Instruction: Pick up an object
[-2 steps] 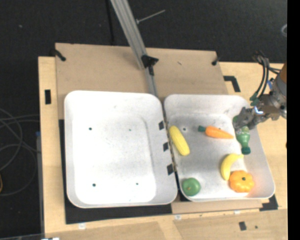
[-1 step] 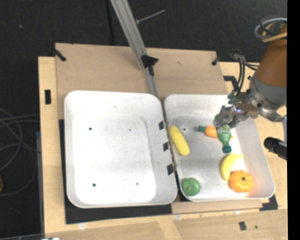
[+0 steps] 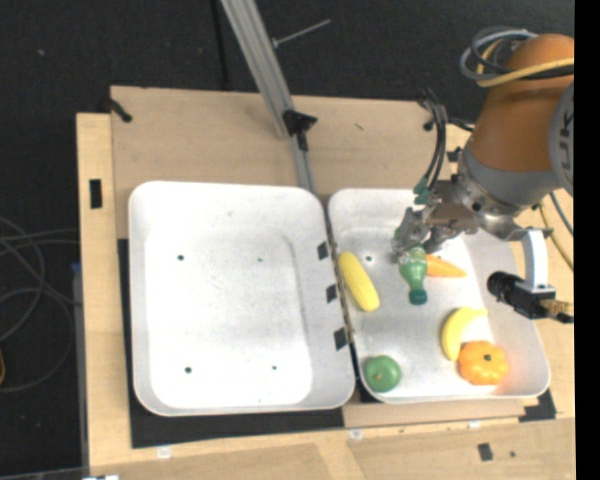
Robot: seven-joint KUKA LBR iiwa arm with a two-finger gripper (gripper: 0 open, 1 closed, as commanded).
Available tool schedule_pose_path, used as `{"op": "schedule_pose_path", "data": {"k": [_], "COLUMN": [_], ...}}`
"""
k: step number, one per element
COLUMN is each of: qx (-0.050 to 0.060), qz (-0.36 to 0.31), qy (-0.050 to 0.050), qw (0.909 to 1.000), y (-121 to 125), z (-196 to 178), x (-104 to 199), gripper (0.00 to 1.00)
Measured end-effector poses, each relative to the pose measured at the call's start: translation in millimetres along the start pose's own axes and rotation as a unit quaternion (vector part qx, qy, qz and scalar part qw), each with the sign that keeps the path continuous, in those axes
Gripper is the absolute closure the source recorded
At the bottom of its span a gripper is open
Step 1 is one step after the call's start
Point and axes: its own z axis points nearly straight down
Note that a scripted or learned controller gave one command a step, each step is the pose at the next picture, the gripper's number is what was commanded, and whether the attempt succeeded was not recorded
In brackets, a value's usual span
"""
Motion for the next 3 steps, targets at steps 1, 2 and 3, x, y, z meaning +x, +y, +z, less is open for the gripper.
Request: {"op": "schedule_pose_path", "data": {"k": [1,2,3], "qx": [0.001,0.001,0.001], "qz": [0.000,0.000,0.001], "qy": [0.000,0.000,0.000], "qw": [1.0000,1.0000,1.0000], "y": [-6,-7,-3], "z": [15,13,27], "x": [50,110,153], "gripper": [1.00,1.00,1.00]}}
